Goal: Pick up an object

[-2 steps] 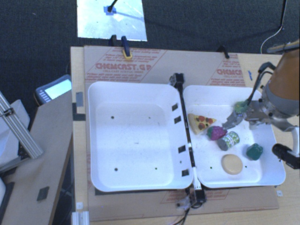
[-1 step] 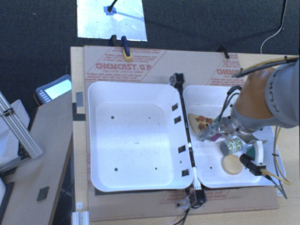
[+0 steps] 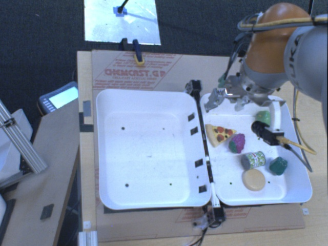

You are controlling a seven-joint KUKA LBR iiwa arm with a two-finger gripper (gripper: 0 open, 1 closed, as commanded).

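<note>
- The arm (image 3: 287,40) reaches over the far end of the right bin (image 3: 297,188); its hand (image 3: 228,97) hangs near that bin's far left corner.
- Whether the hand is spread or pressed together I cannot tell; nothing shows between its tips.
- In the right bin lie a pizza slice (image 3: 219,135), purple grapes (image 3: 237,143) just beside it, a small can (image 3: 254,160), a tan disc (image 3: 253,180) and a dark green piece (image 3: 278,165).
- The left bin (image 3: 148,147) sits alongside on the table (image 3: 84,76).

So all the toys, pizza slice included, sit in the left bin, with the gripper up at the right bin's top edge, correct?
Not quite. The camera view shows the toys, pizza slice included, in the right bin, not the left bin. The gripper is indeed at the right bin's top edge.
</note>
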